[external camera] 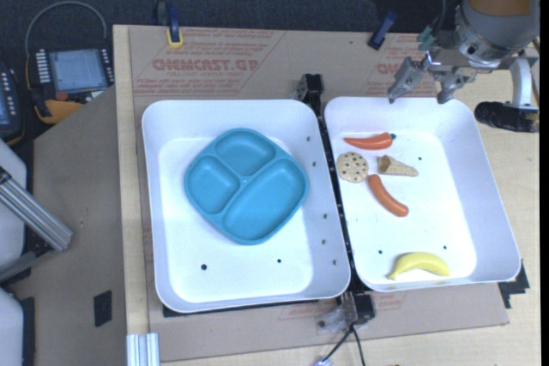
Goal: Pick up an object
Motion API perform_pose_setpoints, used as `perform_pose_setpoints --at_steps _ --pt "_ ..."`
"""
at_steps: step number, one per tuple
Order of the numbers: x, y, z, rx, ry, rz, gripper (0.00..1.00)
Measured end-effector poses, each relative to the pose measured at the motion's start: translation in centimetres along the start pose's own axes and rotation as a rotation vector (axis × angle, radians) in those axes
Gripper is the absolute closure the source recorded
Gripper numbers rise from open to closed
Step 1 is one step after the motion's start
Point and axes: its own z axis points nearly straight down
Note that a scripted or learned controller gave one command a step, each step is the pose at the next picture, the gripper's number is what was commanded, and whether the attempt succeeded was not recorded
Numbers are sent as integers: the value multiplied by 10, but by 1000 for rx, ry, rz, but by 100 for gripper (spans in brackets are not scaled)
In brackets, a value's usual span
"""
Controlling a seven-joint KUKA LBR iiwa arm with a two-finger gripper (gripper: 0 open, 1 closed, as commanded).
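**Operator:** I am looking at the gripper [422, 87] now. It is hanging over the far rim of the right bin [489, 201], at about one o'clock in the camera view, and its fingers [401, 88] are spread apart, grasping nothing.

**Colleague:** Which object are you choosing?

**Operator:** I am thinking of the red chili pepper [369, 141], because it is lying nearest to the gripper, at twelve o'clock inside that bin. The cookie [352, 166] and the cone piece [397, 166] are lying just beside each other, so there I am risking a collision.

**Colleague:** And the sausage [388, 195] or the banana [419, 265]?

**Operator:** Both are lying free, the banana at six o'clock. For the pepper, I am planning to turn the fingers across its long axis and come straight down over its middle.
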Motion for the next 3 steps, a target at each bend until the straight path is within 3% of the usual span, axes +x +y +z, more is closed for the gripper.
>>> perform_pose_setpoints --at_steps 1,3 --pt "0 2 -7 -12 -1 -2 0" --pt "-6 -10 93 -12 -1 -1 0"
